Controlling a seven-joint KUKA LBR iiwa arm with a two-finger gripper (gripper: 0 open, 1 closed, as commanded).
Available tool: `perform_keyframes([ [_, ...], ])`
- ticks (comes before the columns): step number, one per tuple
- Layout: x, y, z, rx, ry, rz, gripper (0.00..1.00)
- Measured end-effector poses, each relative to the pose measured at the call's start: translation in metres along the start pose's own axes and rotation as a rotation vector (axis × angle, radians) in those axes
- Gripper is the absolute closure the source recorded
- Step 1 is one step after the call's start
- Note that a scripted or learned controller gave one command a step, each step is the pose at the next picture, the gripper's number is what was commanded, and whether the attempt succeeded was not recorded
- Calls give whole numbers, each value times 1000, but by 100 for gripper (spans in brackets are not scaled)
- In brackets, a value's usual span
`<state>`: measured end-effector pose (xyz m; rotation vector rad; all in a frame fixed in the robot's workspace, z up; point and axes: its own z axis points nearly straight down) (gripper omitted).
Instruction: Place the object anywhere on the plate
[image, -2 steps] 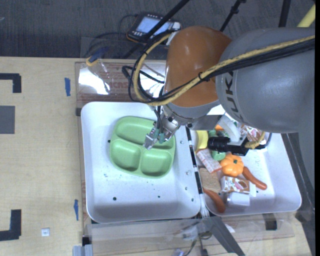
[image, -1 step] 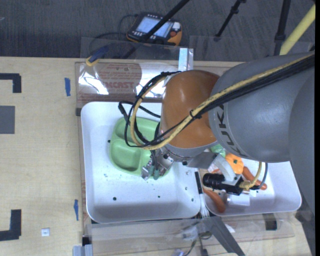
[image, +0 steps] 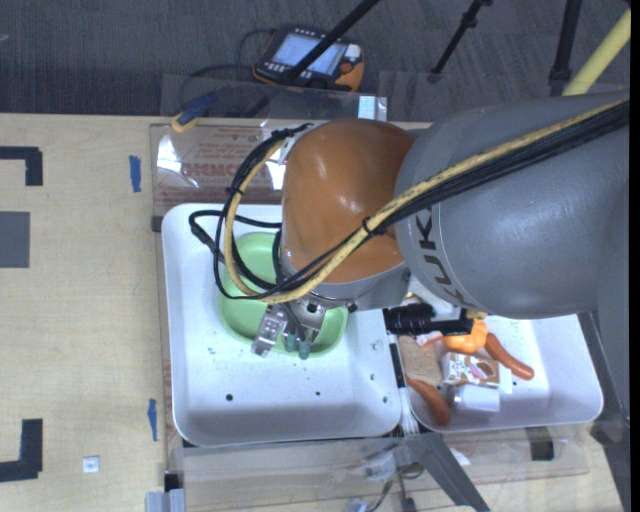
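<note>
White bins (image: 200, 390), two; one green plate (image: 245, 300) beneath claw (image: 288, 338).

Two white bins (image: 200, 400); one green plate (image: 245, 300) in the left bin; right of the plate, two orange carrot-like pieces (image: 510, 362), one small printed box (image: 472, 372).

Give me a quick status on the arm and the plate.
Hand low over green plate in left bin. Grip state unclear from here. Loose items piled in right bin; arm covers much of the plate.
</note>
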<state>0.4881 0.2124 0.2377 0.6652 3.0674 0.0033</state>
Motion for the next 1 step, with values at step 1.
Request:
perform_keyframes([
  [1, -26, -24, 46, 6, 5, 390, 100],
])
